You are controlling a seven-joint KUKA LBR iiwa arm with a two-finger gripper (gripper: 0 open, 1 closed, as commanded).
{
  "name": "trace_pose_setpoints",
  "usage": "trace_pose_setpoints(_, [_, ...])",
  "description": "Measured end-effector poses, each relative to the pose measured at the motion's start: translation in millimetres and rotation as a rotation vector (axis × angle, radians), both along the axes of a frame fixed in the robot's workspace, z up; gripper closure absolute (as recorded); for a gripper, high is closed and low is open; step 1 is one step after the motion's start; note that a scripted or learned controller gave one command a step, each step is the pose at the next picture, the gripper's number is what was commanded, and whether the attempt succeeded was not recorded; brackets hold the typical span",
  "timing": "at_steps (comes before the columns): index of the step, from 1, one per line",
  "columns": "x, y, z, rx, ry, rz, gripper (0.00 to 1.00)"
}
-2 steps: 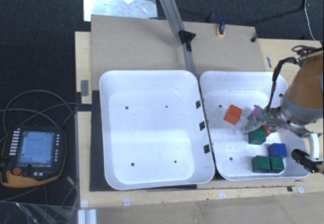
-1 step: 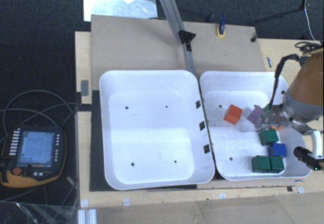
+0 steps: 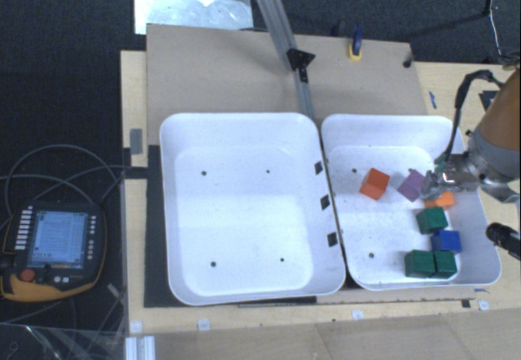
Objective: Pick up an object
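Several small blocks lie in the right bin (image 3: 358, 156). An orange cube (image 3: 375, 184) sits near its middle, with a purple block (image 3: 411, 185) just to its right. My gripper (image 3: 435, 182) hangs low at the bin's right side, right beside the purple block and just above a small orange piece (image 3: 445, 200). Toward the front lie a green block (image 3: 431, 220), a blue block (image 3: 447, 240) and two more green blocks (image 3: 422, 263). The view does not show any block held in the gripper.
The left bin (image 3: 183, 138) stands beside the right one, with black clips along the shared wall. A slanted metal pole (image 3: 277, 12) crosses the back. A teach pendant (image 3: 53, 251) with cables lies at the far left. The arm (image 3: 498, 142) overhangs the right rim.
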State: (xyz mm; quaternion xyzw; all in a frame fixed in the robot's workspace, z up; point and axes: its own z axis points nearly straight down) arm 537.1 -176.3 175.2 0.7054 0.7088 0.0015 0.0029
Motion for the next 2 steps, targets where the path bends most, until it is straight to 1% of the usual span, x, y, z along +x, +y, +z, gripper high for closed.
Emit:
trace_pose_setpoints(1, [2, 0, 40, 0.0, -0.001, 0.0, 1.0])
trace_pose_setpoints(2, [-5, 44, 42, 0.003, 0.004, 0.004, 1.0])
